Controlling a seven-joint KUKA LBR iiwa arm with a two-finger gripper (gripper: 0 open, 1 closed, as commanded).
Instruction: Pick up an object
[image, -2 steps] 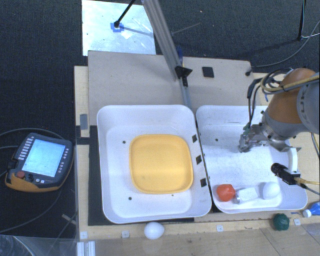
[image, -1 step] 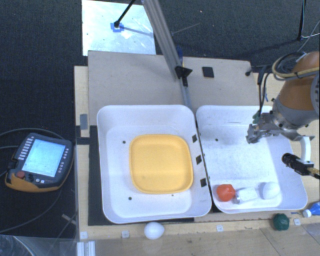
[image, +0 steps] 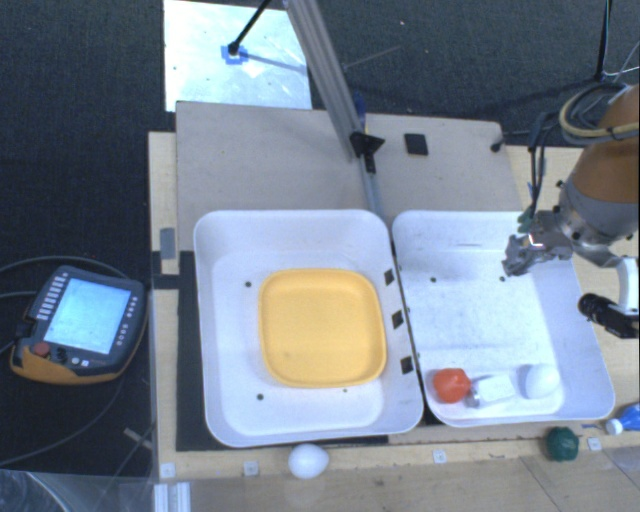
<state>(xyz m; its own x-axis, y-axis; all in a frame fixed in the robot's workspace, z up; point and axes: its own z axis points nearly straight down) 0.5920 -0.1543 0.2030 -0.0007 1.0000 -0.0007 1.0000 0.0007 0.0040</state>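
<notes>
I've got the gripper (image: 520, 255) hanging over the right bin (image: 480, 320), up near the bin's far rim and toward its right wall. The things I could pick all sit at the other end of that bin — along the near rim. So the move ahead is a slide from the far end to the near end, then down.

Along that near rim I see three things in a row: a red ball (image: 450, 384) closest to the bin's left wall, then a small white piece (image: 492, 389) right beside it, maybe touching, then a white egg (image: 541, 381) toward the right wall. The egg is the closest of the three to the gripper, approx straight toward me from it. The ball is further off, toward the left wall.

The white piece looks longer than wide, lying along the near rim, but it's pale on a pale bin and I can't be sure of its shape.

The gripper is small and dark from up here — I can't tell if it is clenched or let go. Nothing shows between it and the bin floor.

I think the egg is the easy pick, w/ room around it on the right side.
</notes>
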